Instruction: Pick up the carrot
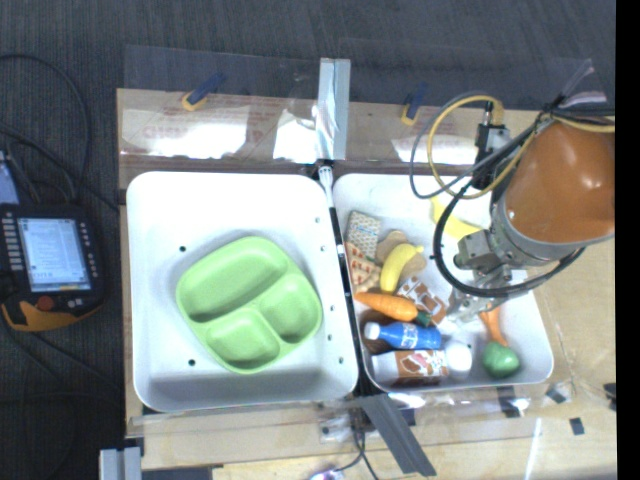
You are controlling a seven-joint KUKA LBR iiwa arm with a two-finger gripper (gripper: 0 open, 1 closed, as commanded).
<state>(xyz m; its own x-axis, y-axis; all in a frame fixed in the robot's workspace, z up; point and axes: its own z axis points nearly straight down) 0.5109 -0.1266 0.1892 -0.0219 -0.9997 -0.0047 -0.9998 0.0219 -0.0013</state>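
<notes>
Orange carrot (386, 305); bottle (408, 338) label unreadable

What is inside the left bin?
The left bin holds a green tray with three compartments, lying flat on the floor. The tray's compartments look bare. What lies under the tray cannot be seen.

The right bin (540, 363) is crowded: the carrot (386, 305) lies hemmed in, with a banana (400, 264) just above it, a bottle (405, 338) just below it, and the bin's left wall close beside it. The gripper (470, 303) and its cables (450, 183) hang over the bin's right half, above a second orange piece (491, 325) and a green item (501, 359). The left bin (160, 218) has open floor all around the green divided plate (250, 301).
</notes>
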